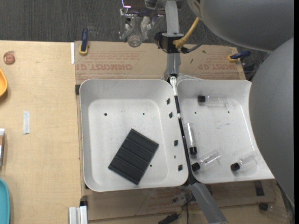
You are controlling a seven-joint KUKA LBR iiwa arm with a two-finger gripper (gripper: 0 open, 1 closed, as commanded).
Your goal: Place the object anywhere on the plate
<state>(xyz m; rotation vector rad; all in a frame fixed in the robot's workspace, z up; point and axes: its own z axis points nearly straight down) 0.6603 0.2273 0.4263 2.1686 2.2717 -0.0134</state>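
Observation:
A black ribbed rectangular plate [134, 156] lies tilted on the floor of the left bin [88, 125], towards its front. Several clear vials with black caps lie in the right bin [243, 101]: one at the back [209, 99], one along the left wall [190, 138], one at the front left [205, 161] and one at the front right [243, 164]. My gripper [134, 29] hangs high behind the left bin, over the cardboard, far from the plate and the vials. I cannot make out anything held in it.
A divider [180, 125] with black clips runs between the two bins. Brown cardboard [140, 62] lies behind them, held by blue-and-yellow clamps [84, 43]. The grey arm [261, 17] looms over the back right. A wooden table [37, 125] stretches to the left.

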